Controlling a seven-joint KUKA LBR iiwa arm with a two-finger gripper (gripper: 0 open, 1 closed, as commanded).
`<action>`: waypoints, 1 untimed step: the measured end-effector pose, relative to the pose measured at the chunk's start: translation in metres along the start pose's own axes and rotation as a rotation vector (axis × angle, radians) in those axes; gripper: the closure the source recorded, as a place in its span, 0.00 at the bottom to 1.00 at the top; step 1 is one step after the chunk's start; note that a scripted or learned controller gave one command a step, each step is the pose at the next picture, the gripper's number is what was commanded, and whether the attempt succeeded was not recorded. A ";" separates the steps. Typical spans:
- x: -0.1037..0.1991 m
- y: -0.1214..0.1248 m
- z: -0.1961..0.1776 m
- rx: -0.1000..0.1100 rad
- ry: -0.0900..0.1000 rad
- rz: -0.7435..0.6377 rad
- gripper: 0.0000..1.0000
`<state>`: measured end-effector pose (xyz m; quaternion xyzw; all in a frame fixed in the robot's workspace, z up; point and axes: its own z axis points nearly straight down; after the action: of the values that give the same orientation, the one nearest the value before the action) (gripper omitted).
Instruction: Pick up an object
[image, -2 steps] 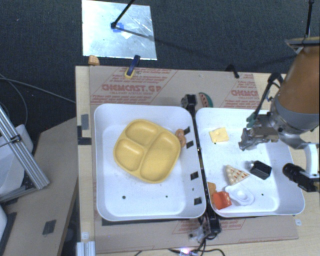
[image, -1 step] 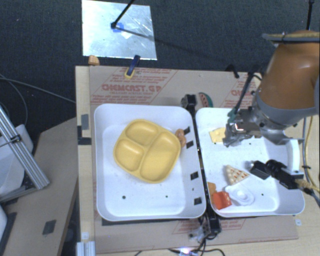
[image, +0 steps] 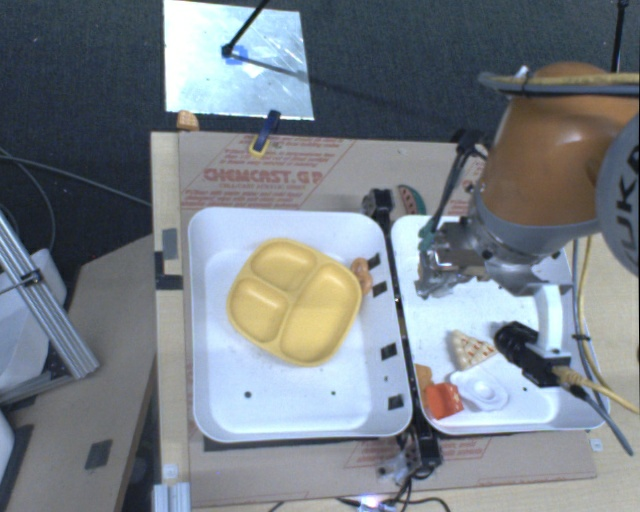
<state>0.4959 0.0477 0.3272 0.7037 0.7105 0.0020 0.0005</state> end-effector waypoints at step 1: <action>0.081 -0.009 -0.008 0.002 0.001 -0.002 1.00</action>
<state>0.4861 0.1290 0.3358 0.7028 0.7113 0.0019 -0.0005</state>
